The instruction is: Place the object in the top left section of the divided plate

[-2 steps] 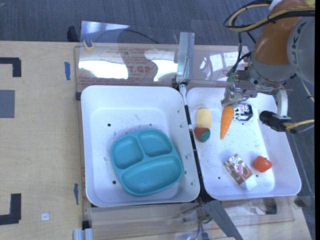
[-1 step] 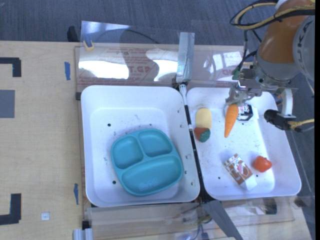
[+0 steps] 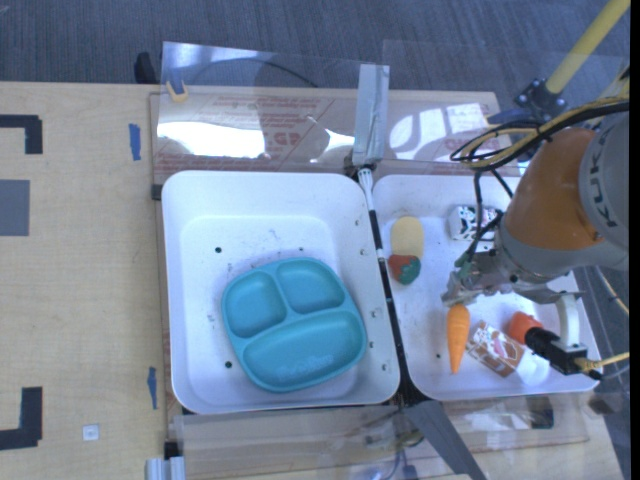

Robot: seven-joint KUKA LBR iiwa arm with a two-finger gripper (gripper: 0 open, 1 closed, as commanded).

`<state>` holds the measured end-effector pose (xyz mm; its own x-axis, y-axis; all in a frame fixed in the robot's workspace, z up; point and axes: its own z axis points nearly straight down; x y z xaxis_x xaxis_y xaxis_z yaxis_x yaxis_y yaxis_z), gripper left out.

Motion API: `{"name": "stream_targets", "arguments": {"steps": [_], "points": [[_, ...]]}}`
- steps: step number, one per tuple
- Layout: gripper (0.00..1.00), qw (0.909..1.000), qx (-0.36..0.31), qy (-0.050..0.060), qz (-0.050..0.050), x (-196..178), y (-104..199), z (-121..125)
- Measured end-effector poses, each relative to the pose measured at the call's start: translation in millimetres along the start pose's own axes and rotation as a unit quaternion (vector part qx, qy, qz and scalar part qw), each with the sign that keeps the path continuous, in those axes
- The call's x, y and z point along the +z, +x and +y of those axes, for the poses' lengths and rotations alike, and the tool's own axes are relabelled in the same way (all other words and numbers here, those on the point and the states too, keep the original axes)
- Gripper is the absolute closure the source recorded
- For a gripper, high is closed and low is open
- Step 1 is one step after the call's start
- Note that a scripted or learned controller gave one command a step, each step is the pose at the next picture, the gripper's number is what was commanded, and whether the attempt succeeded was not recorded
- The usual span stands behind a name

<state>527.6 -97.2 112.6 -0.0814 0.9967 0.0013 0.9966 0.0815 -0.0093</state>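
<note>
Standing by the pale wooden bench (image 3: 70,298), I look down on two shallow white bins side by side, with grey carpet (image 3: 300,8) beyond and a clear plastic sheet (image 3: 260,118) propped behind them. Black tape corners and a few blue tape marks dot the bench top.

The left bin (image 3: 190,208) holds a blue divided plate (image 3: 292,323) with two small sections at its far side and one large section at its near side. All three sections are bare.

The right bin (image 3: 430,193) holds the loose things. A toy carrot (image 3: 457,336) lies near the middle, its long axis running almost straight toward me, the pale stem end away from me and the tip toward me. Just right of it sits a small brown packet (image 3: 495,349), and beyond that a red-orange piece (image 3: 520,324). Close to the divider lie a pale yellow piece (image 3: 407,235) and a red-and-green one (image 3: 405,267), touching.

The grey arm with its orange band (image 3: 548,203) reaches in from the right. Its gripper (image 3: 470,286) hangs just above the carrot's stem end; whether it has hold of anything, I cannot tell.
</note>
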Motion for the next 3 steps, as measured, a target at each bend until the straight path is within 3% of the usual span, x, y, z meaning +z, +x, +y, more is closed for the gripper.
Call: {"name": "stream_targets", "arguments": {"steps": [1, 2, 3], "points": [[1.00, 0.9999, 0.011, -0.005, -0.001, 26, -52, -9], [1.00, 0.9982, -0.059, -0.010, -0.003, 25, -7, -22], [1.00, 0.9998, -0.001, -0.017, -0.004, 24, 1, -40]]}}
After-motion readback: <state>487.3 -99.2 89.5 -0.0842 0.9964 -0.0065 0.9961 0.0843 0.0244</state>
